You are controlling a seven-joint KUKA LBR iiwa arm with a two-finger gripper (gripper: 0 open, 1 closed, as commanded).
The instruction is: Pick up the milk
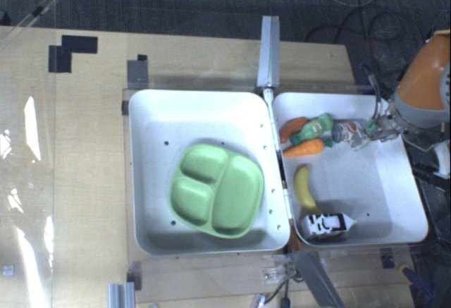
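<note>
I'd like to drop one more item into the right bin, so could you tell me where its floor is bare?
The right bin has bare floor between the banana and its right wall, above the milk. Its upper left is crowded: carrot, green bottle and gripper sit close together. In the left bin, the green tray leaves the upper strip bare.

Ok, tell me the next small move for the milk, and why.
Probably swing the gripper toward the near edge of the right bin. The milk carton lies there, below the banana, while the gripper sits at the far side by the green bottle.
</note>
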